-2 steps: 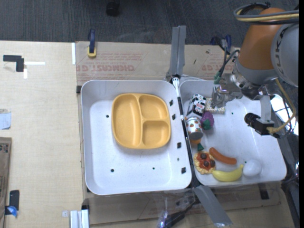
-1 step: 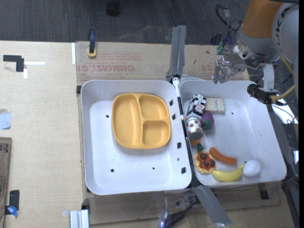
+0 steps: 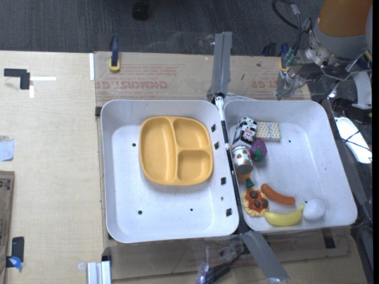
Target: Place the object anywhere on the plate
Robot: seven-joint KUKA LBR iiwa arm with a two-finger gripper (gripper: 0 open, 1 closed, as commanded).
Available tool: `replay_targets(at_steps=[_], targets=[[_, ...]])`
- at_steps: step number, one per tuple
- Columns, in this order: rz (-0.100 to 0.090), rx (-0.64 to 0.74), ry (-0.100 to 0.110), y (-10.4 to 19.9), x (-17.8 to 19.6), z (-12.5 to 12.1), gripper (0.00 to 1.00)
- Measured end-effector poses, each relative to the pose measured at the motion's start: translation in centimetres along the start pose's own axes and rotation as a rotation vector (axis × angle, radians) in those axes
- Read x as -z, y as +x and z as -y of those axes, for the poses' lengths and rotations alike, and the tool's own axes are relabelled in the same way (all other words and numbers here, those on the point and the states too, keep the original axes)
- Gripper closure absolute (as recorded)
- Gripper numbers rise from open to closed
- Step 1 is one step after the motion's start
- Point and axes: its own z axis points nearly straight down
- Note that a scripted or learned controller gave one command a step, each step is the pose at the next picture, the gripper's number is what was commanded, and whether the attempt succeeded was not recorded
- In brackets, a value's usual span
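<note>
Arm parked top right, objs below-left of it, plate further left.
Hand [image 3: 289, 78] hangs above right bin's [image 3: 331, 158] far rim, grip state can't tell; toys incl. banana [image 3: 284, 217] sit along that bin's left/near side; yellow plate [image 3: 176, 150] in left bin [image 3: 121, 176].

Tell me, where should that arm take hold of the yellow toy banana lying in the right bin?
Probably at the middle of the curved yellow plastic banana, coming straight down from above. It lies flat along the near wall of the right white bin, with a white egg-shaped ball at one end and a pizza-slice toy at the other, so its midsection looks freest.
</note>
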Motion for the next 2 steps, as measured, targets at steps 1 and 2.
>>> replay_targets(at_steps=[1, 2], targets=[[-0.001, 0.134, 0.0, 2.0, 3.9, 12.2, 1.0], [-0.001, 0.188, 0.001, 2.7, 4.6, 14.0, 1.0]])
